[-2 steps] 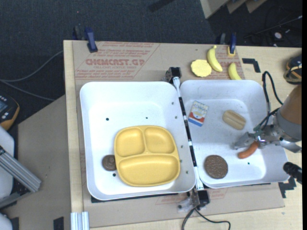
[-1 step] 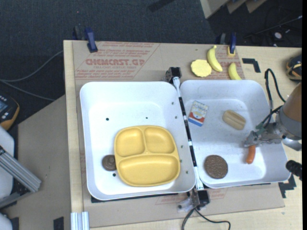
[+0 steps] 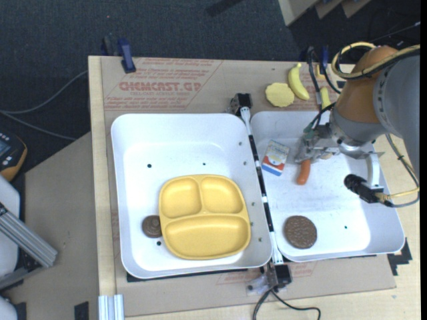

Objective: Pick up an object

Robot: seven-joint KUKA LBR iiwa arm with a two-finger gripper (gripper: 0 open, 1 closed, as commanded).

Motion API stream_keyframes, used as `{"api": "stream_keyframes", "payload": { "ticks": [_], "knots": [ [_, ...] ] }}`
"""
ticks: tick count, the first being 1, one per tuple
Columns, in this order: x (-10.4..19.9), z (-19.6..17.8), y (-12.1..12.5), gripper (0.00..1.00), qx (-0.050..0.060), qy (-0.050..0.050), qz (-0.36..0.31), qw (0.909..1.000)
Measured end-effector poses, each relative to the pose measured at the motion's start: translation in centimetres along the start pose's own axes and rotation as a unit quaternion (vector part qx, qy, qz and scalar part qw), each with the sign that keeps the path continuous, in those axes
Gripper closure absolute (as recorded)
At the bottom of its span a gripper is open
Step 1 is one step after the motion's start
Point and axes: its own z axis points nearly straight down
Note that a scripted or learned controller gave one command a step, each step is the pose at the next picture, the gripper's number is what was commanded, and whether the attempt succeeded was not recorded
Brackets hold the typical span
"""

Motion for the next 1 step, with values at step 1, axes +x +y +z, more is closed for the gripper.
{"api": "stream_keyframes", "payload": {
  "ticks": [1],
  "knots": [
    [6.76,-10.7,-1.53,1.0,-0.001,0.0,0.002,1.0]
  ]
}}
